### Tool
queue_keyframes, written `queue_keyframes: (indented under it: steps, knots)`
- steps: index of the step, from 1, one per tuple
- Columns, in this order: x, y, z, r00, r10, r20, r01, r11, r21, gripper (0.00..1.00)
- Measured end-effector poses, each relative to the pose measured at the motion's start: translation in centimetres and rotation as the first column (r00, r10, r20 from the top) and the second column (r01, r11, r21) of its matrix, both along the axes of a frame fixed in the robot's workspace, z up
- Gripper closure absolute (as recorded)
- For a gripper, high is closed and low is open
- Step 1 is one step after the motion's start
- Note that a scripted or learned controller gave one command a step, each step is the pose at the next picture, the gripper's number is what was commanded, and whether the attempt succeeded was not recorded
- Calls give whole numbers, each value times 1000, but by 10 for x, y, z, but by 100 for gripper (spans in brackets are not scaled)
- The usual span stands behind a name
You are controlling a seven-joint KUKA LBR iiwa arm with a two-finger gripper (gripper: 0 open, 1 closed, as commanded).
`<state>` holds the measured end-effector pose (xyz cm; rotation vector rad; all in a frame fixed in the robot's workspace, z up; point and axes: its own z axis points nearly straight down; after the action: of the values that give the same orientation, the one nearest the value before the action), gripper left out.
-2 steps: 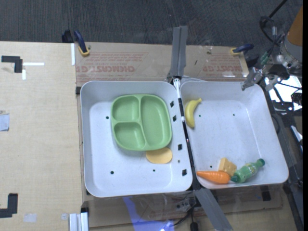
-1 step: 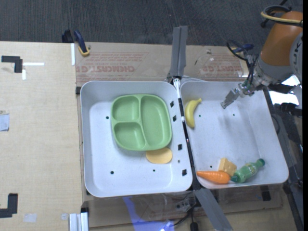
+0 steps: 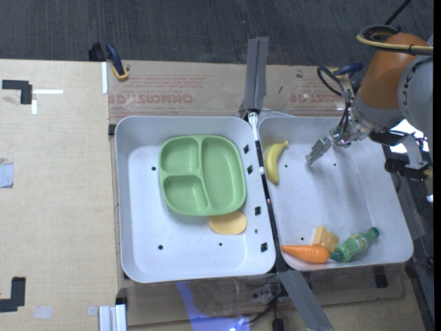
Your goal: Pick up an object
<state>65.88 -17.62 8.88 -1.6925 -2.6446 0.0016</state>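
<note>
In the right bin (image 3: pixel 358 192), a yellow banana (image 3: pixel 274 160) lies against the left wall. An orange carrot (image 3: pixel 305 253), a yellow-orange block (image 3: pixel 325 238) and a green bottle (image 3: pixel 353 245) cluster at the front edge. My gripper (image 3: pixel 318 152) hangs over the bin's back part, right of the banana and apart from it, fingers pointing down-left with nothing visible between them. The left bin (image 3: pixel 138 205) holds a green divided plate (image 3: pixel 202 174) with a flat yellow disc (image 3: pixel 228 223) at its front edge.
A grey divider bar (image 3: pixel 256 74) rises behind the seam between the bins. The arm's orange band (image 3: pixel 386 67) and cables stand at the back right. A wooden bench (image 3: pixel 52 185) lies to the left.
</note>
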Motion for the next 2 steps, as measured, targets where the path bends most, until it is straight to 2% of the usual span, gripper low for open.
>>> queue_keyframes:
  steps: [1, 2]
  knots:
    - [-42, 10, 32, 998, 67, -1, -67, 998, 0, 0]
    - [0, 66, 0, 1000, -23, 0, 23, 1000, -1, 0]
